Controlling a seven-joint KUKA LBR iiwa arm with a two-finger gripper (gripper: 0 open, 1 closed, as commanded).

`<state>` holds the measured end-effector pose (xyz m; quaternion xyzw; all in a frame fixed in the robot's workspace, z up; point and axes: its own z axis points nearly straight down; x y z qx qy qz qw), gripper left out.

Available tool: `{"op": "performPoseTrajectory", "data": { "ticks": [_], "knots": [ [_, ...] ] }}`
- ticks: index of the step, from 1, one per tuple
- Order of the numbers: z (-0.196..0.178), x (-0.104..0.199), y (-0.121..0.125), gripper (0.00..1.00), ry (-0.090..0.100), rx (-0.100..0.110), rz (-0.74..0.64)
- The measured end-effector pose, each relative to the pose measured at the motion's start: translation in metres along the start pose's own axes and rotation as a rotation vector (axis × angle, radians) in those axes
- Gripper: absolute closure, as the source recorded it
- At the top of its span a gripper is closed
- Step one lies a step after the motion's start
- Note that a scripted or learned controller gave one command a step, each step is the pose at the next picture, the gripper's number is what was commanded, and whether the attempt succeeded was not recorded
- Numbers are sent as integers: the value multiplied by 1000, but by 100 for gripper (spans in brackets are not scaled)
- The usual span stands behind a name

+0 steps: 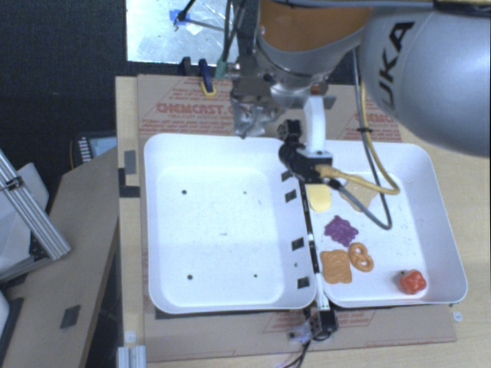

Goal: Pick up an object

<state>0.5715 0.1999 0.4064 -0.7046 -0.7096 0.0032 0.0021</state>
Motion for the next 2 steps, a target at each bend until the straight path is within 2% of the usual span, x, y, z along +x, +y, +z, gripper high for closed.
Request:
{"op": "performPoseTrajectory", "data": {
  "ticks": [1,2],
  "knots": [
    [-137,8,12,100,8,-24,1],
    [-129,31,-52,100,4,-7,-2]
  ]
}}
